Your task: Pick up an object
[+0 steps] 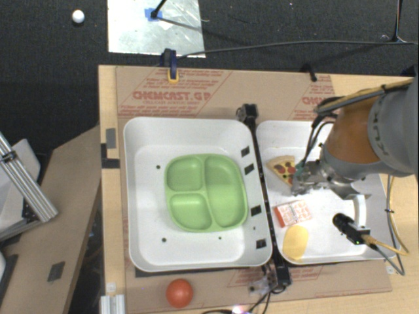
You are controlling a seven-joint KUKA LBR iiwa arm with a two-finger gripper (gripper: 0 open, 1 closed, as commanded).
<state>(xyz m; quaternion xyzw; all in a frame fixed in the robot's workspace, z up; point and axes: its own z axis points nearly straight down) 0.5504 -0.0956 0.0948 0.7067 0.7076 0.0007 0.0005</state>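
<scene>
Green sectioned plastic plate (pixel 206 193) in left white bin (pixel 141 175); pizza-slice toy (pixel 283 168), red-patterned packet (pixel 292 212), yellow oval piece (pixel 295 241) in right white bin (pixel 278 136). Gripper (pixel 302 180) low beside pizza slice, jaw state unclear. Nothing visibly lifted; pick apparently pending.

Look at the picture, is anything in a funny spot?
Yes. A red-orange ball sits on the bench edge below the left bin, outside both bins. The other toys, a pizza slice, a red-and-white packet and a yellow piece, lie inside the right bin.
</scene>
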